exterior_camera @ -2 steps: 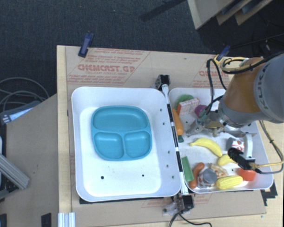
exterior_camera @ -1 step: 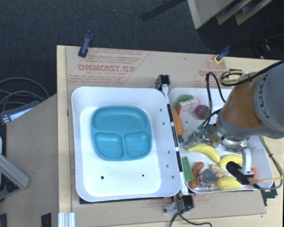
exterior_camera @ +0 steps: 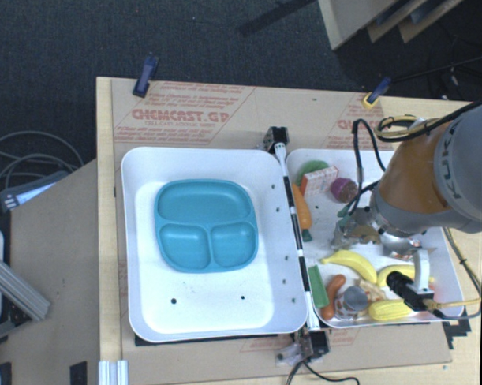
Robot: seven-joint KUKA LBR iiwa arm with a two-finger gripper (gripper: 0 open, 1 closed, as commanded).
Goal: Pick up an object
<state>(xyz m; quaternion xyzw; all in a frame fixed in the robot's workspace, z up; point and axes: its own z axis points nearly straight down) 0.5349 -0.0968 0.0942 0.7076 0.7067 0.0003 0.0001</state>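
The right bin [exterior_camera: 452, 262] holds several toy foods. A yellow banana [exterior_camera: 355, 264] lies near its middle, an orange carrot [exterior_camera: 303, 210] along its left wall, and a purple ball [exterior_camera: 344, 189] beside a pink and white box [exterior_camera: 319, 181] toward the back. A green piece [exterior_camera: 313, 167] sits behind the box. Yellow corn [exterior_camera: 391, 311] and a green stick [exterior_camera: 316, 287] lie at the front. My gripper [exterior_camera: 350, 225] reaches down into this bin, just above the banana and in front of the purple ball. The orange-banded wrist [exterior_camera: 411, 186] hides the bin's right half.
The left bin [exterior_camera: 143, 295] carries a blue divided plate [exterior_camera: 207, 224]. A black-clamped rail [exterior_camera: 291, 221] separates the bins. Black cables [exterior_camera: 369, 145] loop off the wrist over the right bin's back edge. Small red and grey toys [exterior_camera: 349, 294] crowd the front corner.
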